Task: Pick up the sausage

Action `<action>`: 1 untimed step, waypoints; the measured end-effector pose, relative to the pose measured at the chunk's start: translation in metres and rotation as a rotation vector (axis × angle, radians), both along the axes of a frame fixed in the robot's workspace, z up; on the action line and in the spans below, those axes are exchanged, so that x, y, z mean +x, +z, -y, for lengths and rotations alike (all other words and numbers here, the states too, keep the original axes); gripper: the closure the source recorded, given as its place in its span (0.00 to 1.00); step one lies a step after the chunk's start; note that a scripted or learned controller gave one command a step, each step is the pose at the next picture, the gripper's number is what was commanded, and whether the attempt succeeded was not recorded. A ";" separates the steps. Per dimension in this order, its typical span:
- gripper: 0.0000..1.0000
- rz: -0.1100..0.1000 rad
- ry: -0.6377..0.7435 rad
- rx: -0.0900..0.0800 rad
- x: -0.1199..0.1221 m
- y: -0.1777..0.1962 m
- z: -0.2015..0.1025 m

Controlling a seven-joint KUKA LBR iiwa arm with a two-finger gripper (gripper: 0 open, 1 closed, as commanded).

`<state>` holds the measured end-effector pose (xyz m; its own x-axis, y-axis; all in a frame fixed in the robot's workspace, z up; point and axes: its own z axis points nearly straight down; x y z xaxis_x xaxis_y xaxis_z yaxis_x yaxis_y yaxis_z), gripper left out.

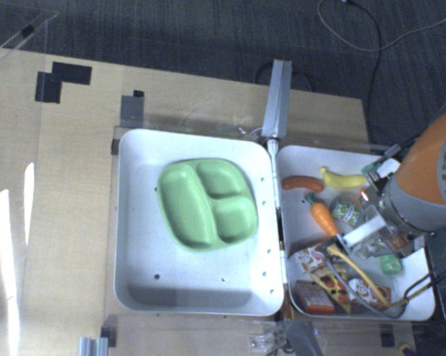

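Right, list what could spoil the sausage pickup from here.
1. The sausage lies close to the right bin's far-left corner, by the wall; the jaws may strike that wall on the way down.
2. The banana and the carrot lie near it, so a slightly off descent might close on one of them instead.
3. The arm sits over the bin's right side, so it must cross the clutter.

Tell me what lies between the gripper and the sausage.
The carrot and a small green-labelled can lie between the gripper and the sausage, which sits at the right bin's far left corner, beside the banana.
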<state>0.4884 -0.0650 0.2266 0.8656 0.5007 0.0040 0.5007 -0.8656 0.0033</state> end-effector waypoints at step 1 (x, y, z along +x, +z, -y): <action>1.00 -0.001 -0.228 0.000 0.000 0.010 -0.061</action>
<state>0.4882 -0.0037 0.2370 0.9564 0.2920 0.0031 0.2920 -0.9564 0.0029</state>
